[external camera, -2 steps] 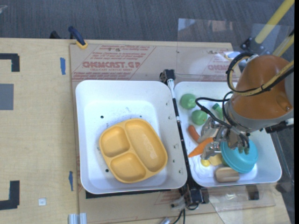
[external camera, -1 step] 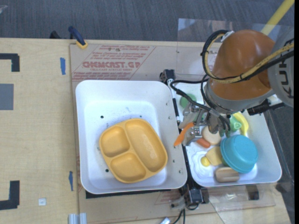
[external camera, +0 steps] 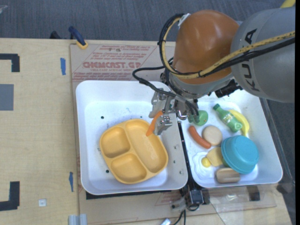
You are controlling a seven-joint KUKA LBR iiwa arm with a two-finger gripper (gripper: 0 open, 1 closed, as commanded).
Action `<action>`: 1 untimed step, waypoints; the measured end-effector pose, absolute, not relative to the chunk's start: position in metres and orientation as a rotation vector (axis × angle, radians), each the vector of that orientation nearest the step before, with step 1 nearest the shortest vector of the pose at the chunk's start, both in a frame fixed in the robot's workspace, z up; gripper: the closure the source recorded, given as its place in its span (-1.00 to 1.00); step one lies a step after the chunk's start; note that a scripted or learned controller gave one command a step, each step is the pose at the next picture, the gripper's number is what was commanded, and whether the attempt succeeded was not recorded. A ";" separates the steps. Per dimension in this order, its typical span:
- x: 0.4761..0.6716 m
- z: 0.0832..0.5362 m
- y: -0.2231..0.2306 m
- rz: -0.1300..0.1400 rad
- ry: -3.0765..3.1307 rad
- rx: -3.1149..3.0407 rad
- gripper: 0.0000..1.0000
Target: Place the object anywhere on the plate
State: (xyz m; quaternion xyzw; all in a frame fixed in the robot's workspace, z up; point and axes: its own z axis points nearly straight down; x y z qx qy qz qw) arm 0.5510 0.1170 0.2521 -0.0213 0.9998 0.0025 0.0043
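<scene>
The gripper (external camera: 159,118) hangs over the far right edge of the yellow divided plate (external camera: 133,150), its fingers pinching a small orange carrot (external camera: 152,124) that slants down toward the plate's long right compartment. The carrot's lower tip sits just above the plate's rim, so the main risk, judging from this pose, is a release too near the edge: the thin, round carrot could roll or tip off the rim into the left bin (external camera: 93,102) beside the plate, or toward the divide between the bins. The slanted hold may also let it slip early.

The plate's three compartments hold nothing yet. Right of the plate, the right bin (external camera: 269,144) carries a green bottle (external camera: 226,116), a banana (external camera: 241,121), a sausage (external camera: 200,137), a round bun (external camera: 212,134), a blue bowl (external camera: 239,153), a bread loaf (external camera: 227,175) and a green item (external camera: 200,118) partly hidden under the arm.
</scene>
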 end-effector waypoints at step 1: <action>0.551 0.252 0.114 0.004 3.133 -0.058 -1.00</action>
